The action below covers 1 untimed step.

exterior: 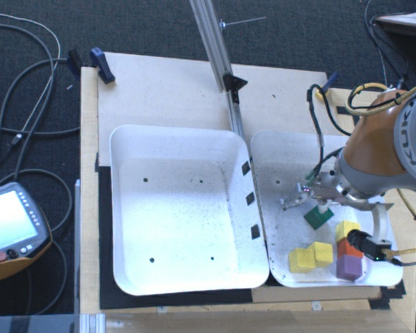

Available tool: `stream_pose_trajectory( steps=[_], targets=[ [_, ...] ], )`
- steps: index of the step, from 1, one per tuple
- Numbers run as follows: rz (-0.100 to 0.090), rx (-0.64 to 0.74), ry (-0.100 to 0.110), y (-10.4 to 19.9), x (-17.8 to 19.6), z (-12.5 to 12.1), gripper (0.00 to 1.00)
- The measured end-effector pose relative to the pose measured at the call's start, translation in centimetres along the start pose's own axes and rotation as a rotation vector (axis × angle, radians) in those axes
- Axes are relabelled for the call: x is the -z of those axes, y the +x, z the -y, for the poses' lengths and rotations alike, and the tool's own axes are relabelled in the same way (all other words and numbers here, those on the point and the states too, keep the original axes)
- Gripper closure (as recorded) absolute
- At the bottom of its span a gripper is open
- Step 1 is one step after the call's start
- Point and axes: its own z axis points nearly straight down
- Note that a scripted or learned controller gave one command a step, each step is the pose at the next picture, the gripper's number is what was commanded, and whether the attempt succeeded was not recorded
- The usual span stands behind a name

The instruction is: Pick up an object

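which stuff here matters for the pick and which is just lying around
Job: gripper; green block; yellow blocks; purple block; right bin.
Lying about: left bin; teach pendant; blue clamp; floor cables.

The pale bench [163,97] carried two shallow white bins side by side, the left bin [125,158] touching the right bin [278,152]; a blue clamp [102,65] gripped its far-left corner.

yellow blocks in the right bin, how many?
3: two blocks side by side near the front edge, one behind the purple block. The arm may hide more.
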Motion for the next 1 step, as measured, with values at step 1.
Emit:
stream_pose_trajectory(
  steps=[1],
  targets=[
    [0.003,0.000,-0.012,-0.70,-0.79,-1.89,0.00]
  ],
)
